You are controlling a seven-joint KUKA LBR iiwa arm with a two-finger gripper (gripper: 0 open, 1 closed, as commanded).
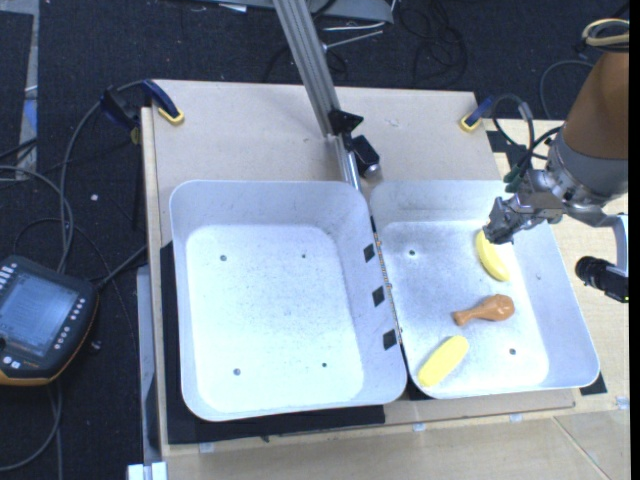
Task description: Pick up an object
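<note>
From the overhead camera view I see my gripper [497, 226] low over the right bin [560, 298], touching or just above the upper end of the yellow banana [492, 259] at about two o'clock in that bin; how it is set I cannot tell. It looks like a light, smooth, stiff toy, so I would pinch across its narrow middle. The drumstick [485, 312] and yellow corn [442, 360] lie toward six o'clock.

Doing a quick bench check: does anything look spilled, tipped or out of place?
Nothing stands out. The banana, chicken drumstick and corn cob lie apart in the right bin; the hand hangs by the banana.
</note>
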